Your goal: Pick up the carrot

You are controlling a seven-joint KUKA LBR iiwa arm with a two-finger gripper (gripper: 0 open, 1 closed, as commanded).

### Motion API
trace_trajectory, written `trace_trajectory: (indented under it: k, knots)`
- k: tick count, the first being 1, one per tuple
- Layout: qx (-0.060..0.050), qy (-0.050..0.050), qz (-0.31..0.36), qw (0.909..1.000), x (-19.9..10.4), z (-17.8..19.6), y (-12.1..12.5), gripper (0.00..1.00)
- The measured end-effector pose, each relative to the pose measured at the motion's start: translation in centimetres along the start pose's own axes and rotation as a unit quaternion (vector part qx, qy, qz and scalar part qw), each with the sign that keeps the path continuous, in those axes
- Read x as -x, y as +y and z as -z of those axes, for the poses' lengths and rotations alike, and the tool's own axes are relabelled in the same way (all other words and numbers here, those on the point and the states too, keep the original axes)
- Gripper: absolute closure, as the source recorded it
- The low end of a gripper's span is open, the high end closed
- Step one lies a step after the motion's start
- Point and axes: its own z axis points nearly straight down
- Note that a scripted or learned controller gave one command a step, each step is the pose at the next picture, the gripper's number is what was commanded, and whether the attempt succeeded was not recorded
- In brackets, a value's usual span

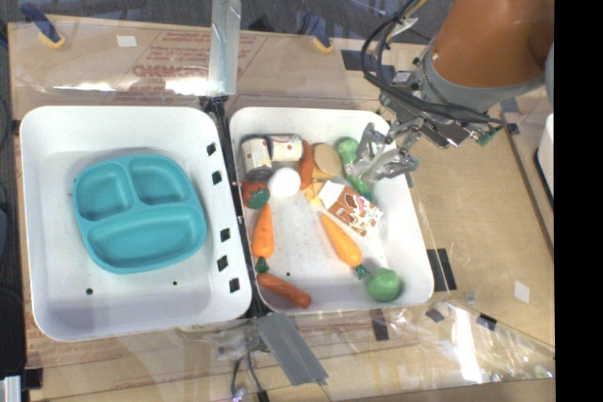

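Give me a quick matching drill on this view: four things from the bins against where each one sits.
Things:
1. teal divided plate
2. green ball
3. white egg
4. gripper

Places:
A. front right corner of the right bin
B. over the right bin's far right edge
C. left bin
D. right bin, among the items near its far left

Pairs: 1-C, 2-A, 3-D, 4-B

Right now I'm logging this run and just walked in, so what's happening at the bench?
A grey arm reaches in from the right, its gripper hovering over the upper right corner of the right bin, near a green item. It holds nothing that I can see. Two carrots lie in that bin: one by the left wall, another near the middle, beside a small carton. The left bin holds a teal divided plate.
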Motion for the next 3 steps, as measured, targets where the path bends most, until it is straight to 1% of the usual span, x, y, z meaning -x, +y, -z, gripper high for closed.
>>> trace_trajectory:
  k: [1,2,3]
  knots:
    - [0.002,0.000,0.077,0.9970,3.1,-1.9,-8.8,1.00]
    - [0.002,0.000,0.270,0.9628,4.0,-3.2,-8.0,1.00]
    - [0.002,-0.002,0.479,0.8777,5.7,-2.4,-6.5,1.00]
